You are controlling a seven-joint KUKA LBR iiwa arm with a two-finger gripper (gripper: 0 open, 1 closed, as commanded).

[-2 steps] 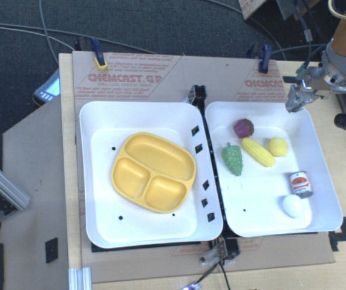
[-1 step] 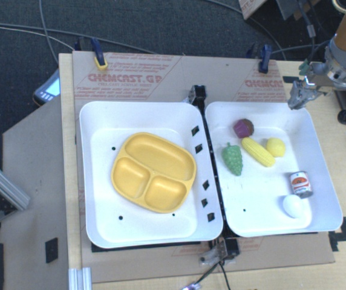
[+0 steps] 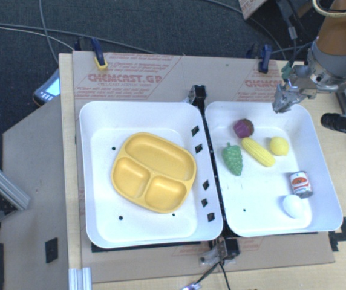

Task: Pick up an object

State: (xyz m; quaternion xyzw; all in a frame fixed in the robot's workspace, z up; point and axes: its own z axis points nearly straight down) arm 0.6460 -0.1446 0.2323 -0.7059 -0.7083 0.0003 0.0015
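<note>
The right bin (image 3: 318,162) holds a dark purple fruit (image 3: 243,127), a corn cob (image 3: 257,151), a yellow lemon (image 3: 279,145), a green bunch of grapes (image 3: 233,159), a small red-labelled can (image 3: 300,184) and a white egg (image 3: 293,206). My gripper (image 3: 283,103) hangs over that bin's far rim, right of the purple fruit and above the lemon. Nothing is visible between its fingers.
The left bin (image 3: 94,162) bears a yellow divided plate (image 3: 153,171). Black clips run along the seam between the bins (image 3: 204,162). Blue and yellow clamps (image 3: 99,54) hold the cardboard backing at the far edge. Cables cross the dark floor behind.
</note>
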